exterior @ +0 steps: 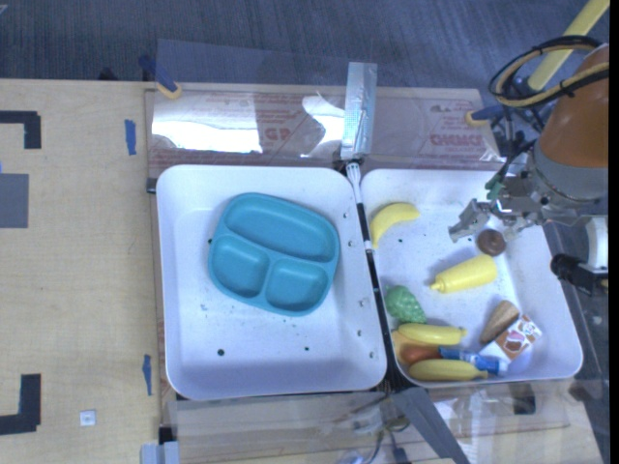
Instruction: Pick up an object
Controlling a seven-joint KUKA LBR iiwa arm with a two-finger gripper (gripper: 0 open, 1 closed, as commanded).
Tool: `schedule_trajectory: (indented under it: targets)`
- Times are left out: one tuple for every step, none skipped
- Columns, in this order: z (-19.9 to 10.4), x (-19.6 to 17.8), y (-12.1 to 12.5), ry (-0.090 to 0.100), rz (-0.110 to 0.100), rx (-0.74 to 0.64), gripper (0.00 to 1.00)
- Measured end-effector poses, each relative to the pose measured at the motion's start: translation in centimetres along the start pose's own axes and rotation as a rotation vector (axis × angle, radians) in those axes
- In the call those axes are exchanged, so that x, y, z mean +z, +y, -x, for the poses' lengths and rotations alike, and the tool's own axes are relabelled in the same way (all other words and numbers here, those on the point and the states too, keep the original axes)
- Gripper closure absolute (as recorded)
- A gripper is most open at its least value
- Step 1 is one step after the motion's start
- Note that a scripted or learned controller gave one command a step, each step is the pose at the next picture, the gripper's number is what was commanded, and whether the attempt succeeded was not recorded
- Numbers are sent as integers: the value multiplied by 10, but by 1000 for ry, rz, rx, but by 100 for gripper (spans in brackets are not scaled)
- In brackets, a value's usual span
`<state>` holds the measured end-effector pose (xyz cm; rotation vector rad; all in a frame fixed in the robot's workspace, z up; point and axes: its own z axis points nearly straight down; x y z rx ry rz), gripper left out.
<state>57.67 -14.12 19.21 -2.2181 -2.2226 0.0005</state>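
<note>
Hovering over the right bin (566, 298), the gripper (481, 222) hangs at the bin's one o'clock corner; whether its fingers are spread or closed cannot be told from here. Just beneath it sits one small brown round object (491, 243), touching or nearly touching the tool, too small to name. Toward six o'clock from that lies one yellow bottle-shaped toy (464, 275). One pale banana (390, 218) curls at the bin's eleven o'clock. One green leafy piece (405, 305) rests by the left wall. Along the six o'clock edge crowd two more yellow banana-like pieces (431, 334), one red piece (418, 352) partly hidden between them, and one blue item (484, 362). One tan cone (500, 319) and one small printed carton (522, 337) sit at five o'clock. Open floor remains in the bin's centre and top. Beside it, the left bin (184, 288) holds one blue three-compartment tray (274, 252), with bare room all round. The arm (576, 143) is cut off at the picture's right.
</note>
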Motion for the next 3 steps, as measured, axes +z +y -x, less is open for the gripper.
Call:
schedule_trajectory:
  targets:
    - [47,105,-42,-2,7,78,0]
    - [47,94,-41,-3,13,79,100]
    - [-79,2,28,5,13,86,100]
